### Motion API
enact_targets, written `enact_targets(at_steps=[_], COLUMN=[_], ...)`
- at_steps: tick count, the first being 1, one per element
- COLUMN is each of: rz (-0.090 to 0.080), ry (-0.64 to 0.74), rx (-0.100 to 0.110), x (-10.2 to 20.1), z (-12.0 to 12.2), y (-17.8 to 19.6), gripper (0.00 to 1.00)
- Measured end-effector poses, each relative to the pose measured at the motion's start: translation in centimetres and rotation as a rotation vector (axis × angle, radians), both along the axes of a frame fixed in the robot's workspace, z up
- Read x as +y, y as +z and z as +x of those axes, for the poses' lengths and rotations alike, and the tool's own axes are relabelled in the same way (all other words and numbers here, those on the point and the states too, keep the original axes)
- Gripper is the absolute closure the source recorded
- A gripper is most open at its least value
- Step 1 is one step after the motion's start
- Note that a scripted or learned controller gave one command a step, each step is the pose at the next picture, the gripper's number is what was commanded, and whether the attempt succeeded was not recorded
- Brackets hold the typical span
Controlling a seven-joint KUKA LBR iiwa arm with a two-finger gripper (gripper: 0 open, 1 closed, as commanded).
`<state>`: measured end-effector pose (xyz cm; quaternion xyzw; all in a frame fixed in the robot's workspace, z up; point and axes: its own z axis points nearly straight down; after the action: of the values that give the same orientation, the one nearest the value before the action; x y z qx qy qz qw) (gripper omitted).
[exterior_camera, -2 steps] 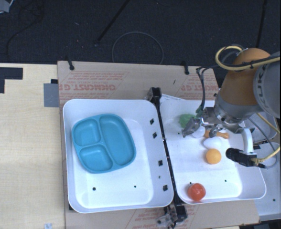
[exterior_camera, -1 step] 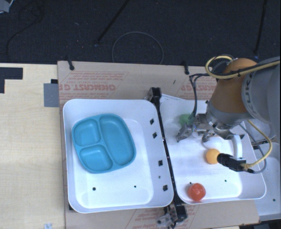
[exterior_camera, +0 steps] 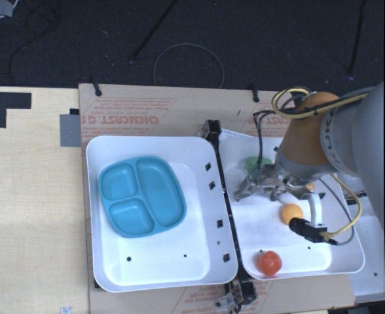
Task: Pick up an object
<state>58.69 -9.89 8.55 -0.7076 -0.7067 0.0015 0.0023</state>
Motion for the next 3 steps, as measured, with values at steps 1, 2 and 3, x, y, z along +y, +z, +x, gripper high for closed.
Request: enact_targets(at_steps=[1, 2, 3], rz=[0.0, -0.001, -0.001], ry=[-0.005, 0.003, 0.002], rx=[-0.001, -0.007, -0.007], x=[-0.1, 0.5, 0.7], z=[0.0, -0.4, 0.5], y=[1.2, 5.9, 10.5], gripper=[1.0, 1.0, 1.0])
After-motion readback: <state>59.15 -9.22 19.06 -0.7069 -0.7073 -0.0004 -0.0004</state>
